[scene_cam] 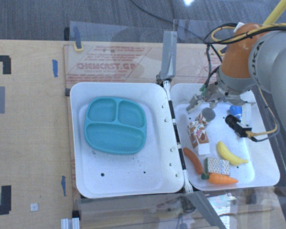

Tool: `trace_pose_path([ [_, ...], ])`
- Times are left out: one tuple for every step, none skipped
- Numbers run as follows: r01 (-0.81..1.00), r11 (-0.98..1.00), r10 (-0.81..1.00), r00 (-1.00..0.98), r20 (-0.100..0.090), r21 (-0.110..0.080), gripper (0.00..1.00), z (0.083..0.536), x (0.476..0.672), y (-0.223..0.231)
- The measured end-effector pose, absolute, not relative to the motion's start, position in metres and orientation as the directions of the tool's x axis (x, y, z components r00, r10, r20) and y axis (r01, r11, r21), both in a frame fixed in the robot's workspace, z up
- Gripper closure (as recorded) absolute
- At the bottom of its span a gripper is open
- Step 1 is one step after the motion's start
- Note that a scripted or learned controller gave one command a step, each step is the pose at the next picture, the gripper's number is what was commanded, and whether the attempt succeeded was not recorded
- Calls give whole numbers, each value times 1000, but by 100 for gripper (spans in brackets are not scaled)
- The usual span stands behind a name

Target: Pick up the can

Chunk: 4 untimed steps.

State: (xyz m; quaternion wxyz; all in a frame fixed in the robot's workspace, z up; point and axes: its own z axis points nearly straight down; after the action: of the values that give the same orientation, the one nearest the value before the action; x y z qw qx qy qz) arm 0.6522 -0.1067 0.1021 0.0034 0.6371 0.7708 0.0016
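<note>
The can appears as a small blue object lying in the right bin, near its far right side and partly under the arm. My gripper hangs low over the far left part of that bin, to the left of the can and just above a red and white carton. The wrist above it, with its orange band, hides part of the bin's far end. Nothing can be seen held in the gripper.
Toward the near end of the right bin lie a banana, a carrot, a sausage and a small patterned box. A black cable plug hangs near the can. The left bin holds a teal divided plate.
</note>
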Motion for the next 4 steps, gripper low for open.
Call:
trace_pose_path([
  [971,239,971,-239,1,0,0,86,667,-192],
  [937,349,937,-349,-3,-2,0,87,667,-137],
  [960,280,960,-280,-2,4,0,88,630,-146],
  [980,201,980,-201,-1,7,0,88,603,-143],
])
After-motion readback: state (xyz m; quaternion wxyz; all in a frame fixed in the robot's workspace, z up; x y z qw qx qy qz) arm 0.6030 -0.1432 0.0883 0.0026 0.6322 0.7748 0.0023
